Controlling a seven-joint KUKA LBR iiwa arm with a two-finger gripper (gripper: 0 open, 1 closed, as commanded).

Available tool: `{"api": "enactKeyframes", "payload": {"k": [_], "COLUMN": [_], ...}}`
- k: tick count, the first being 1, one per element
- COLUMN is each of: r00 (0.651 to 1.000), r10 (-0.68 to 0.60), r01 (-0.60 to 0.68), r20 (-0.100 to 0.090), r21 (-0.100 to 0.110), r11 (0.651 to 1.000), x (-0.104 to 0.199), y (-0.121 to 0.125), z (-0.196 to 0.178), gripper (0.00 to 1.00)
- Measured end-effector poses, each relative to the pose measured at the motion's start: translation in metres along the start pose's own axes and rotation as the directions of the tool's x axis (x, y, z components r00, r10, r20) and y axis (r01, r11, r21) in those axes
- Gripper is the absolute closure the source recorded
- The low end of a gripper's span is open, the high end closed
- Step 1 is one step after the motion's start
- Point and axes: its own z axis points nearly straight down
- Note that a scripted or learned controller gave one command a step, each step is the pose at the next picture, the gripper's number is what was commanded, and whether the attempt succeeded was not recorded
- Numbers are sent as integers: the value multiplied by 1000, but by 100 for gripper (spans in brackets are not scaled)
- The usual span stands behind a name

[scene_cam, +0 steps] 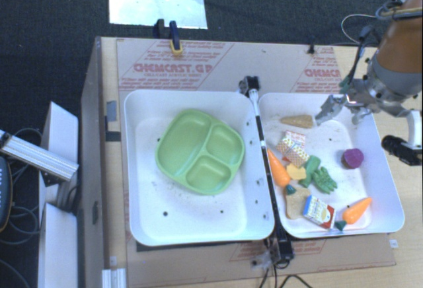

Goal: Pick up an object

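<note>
My gripper (344, 110) hangs over the back right part of the right bin (390, 184). It is open, with nothing between its fingers. A tan wedge (297, 121) lies just left of it. Below it in the bin lie a purple lump (353, 158), a patterned packet (293, 146), an orange carrot (279, 169), a yellow piece (295, 172) and a green toy (322, 176). Near the front edge are a tan cracker (295, 201), a small red and blue carton (318, 211) and a second carrot (357, 209).
The left bin (142, 214) holds a light green divided plate (200, 151). A black rod (261, 148) runs along the seam between the bins. The arm's orange band (400, 42) and cables rise at the right. A black part (401, 148) overhangs the right rim.
</note>
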Motion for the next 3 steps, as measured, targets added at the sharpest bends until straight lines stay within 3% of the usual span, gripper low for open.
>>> {"api": "enactKeyframes", "payload": {"k": [1, 2, 3], "r00": [1000, 1000, 1000], "r10": [2, 2, -1], "r01": [-2, -2, 1], "r20": [-1, 0, -1], "r21": [4, 1, -2], "r11": [1000, 1000, 1000], "x": [-61, -76, -6], "y": [36, -20, 28], "z": [139, 153, 152], "gripper": [0, 0, 0]}}
